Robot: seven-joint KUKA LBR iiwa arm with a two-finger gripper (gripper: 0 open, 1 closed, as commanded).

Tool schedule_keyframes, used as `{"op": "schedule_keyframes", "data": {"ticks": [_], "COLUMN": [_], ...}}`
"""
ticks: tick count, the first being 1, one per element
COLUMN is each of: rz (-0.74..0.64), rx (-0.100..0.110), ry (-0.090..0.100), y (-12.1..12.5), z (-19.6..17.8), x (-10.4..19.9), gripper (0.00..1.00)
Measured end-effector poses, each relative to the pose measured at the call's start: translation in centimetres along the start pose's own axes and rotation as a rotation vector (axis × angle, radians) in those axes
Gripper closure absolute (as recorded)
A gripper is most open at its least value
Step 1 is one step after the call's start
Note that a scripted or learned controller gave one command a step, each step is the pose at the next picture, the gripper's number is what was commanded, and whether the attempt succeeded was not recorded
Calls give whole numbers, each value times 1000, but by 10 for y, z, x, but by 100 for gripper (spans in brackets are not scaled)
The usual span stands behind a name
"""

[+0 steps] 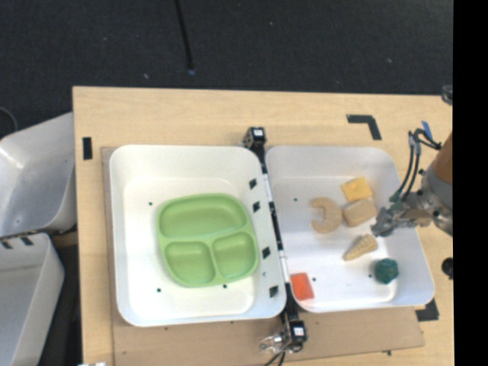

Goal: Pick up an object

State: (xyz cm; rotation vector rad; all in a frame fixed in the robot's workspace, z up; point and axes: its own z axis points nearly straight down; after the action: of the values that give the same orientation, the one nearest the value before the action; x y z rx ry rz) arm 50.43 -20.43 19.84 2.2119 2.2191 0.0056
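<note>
Hovering at three o'clock in the right bin (305, 158), the gripper (383, 226) held nothing; finger spread could not be told. Crowded tan block (358, 213) and wedge (360, 247) risked a glancing, failed pinch.
</note>
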Motion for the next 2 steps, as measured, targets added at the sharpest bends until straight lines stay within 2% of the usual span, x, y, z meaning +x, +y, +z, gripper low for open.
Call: {"op": "schedule_keyframes", "data": {"ticks": [1,2], "rz": [-1,-1], "rx": [-1,6], "ry": [-1,2], "y": [7,8], "z": [-64,-73], "x": [-1,-2], "gripper": [100,100]}}
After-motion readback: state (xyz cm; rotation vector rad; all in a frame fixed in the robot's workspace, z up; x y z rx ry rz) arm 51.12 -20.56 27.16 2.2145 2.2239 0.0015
